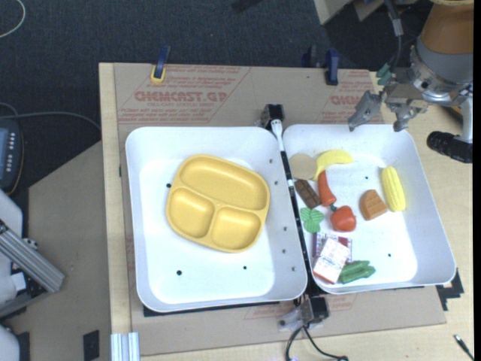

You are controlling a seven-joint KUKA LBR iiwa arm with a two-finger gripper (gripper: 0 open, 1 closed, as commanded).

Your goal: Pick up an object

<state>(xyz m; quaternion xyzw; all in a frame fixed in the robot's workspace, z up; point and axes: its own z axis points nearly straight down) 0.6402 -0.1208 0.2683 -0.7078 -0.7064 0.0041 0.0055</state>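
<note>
The bench (225, 89), covered with printed brown board, carries two white bins; dark carpet lies beyond it. All places below are given from the right bin (421, 239).

To its left, touching along the shared edge, the left bin (150, 262) is seen, with a yellow divided plate (218, 202) lying in it. Above the right bin's far rim the arm (449, 28) is held, and under it the gripper (382, 116) hangs with its two fingers spread apart and nothing between them.

Inside the right bin the candidate objects are scattered: a corn cob (392, 187) towards its right side, a banana (333, 158) near its far-left corner, a white and red packet (331, 257) near its front-left, a carrot (326, 189) and a brown bread piece (373, 204) about its middle, a tomato (343, 218) just in front of the carrot, and a green pod (356, 271) at the front rim.

The step is judged to be the approach. The corn cob or bread would be well chosen, since each lies apart from its neighbours; the fingers should be lowered astride the short axis, clear of the rim, before being closed.
</note>
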